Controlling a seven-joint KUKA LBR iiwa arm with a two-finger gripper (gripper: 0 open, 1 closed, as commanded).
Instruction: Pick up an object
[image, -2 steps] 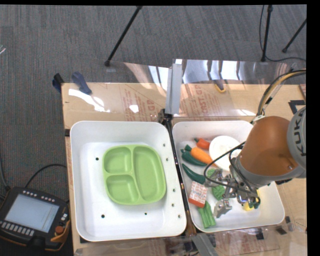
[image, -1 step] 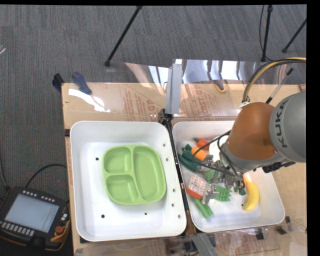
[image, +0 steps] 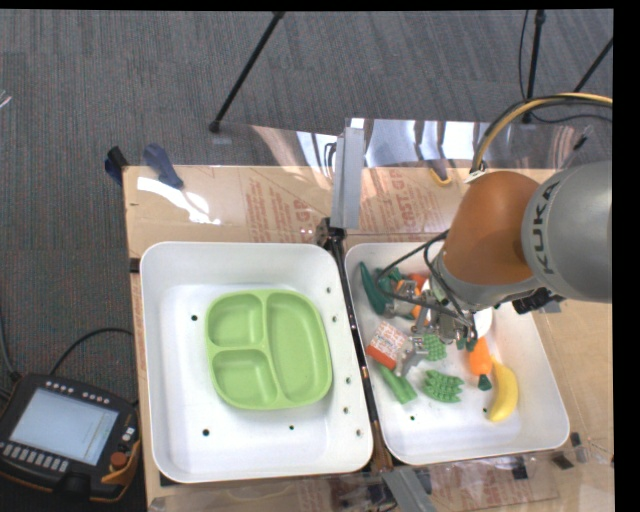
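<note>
The grey arm with its glossy orange band reaches over the right bin (image: 555, 420), a shallow white tray with rounded corners. Its gripper (image: 437, 322) hangs low among a loose heap of small plastic toys; the metal fingers are tangled against the clutter, and how far they are parted, or whether they hold anything, cannot be told. Just beside them lie a green ridged piece (image: 440, 385), a white and orange packet (image: 387, 345) and a dark green curved piece (image: 373, 287). A smooth yellow banana (image: 503, 392) rests near the bin's right wall, with a small orange piece (image: 481, 358) just above it. The left bin (image: 170, 420) holds a light green divided plate (image: 268, 349) with three compartments.
</note>
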